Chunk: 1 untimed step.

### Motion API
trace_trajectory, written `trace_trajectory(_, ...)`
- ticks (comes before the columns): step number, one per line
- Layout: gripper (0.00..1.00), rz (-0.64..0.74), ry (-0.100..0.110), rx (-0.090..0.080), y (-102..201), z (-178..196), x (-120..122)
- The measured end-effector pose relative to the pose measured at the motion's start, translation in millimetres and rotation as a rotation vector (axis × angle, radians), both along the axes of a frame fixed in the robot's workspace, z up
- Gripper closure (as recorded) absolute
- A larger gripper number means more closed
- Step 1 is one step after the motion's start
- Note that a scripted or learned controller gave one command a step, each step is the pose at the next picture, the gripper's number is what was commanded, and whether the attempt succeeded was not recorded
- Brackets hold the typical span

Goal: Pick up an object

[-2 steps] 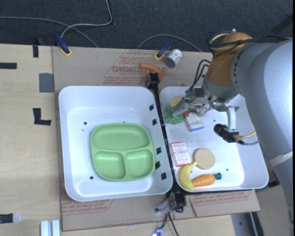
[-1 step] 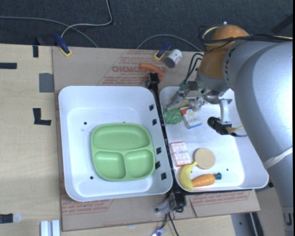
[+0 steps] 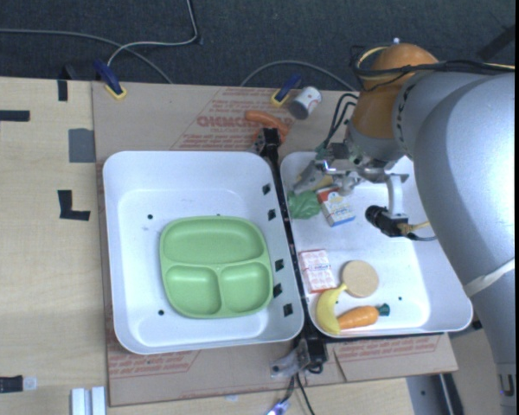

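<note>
Arm (image 3: 467, 162): fills your frame's right side.
Gripper (image 3: 333, 173): upper right bin (image 3: 415, 314), over green item (image 3: 304, 204); you cannot tell its state.
Carrot (image 3: 359, 317): lower right.

A pale wooden bench (image 3: 35, 258) bears a brown cardboard sheet (image 3: 199, 124); two shallow white bins (image 3: 121, 232) sit side by side.

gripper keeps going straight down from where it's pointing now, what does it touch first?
Most likely the small red-and-white carton lying right under the gripper in the right bin, with the green object just beside it. Depth is hard to judge from above, so either could be first.
</note>
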State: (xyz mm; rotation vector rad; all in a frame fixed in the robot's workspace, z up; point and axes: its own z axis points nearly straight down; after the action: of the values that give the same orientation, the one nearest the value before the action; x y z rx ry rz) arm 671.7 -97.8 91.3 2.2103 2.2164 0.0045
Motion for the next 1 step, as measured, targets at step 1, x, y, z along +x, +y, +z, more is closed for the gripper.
trace_trajectory(1, 1.00, 0.000, -0.005, -0.001, 0.1, 11.0, 1.3)
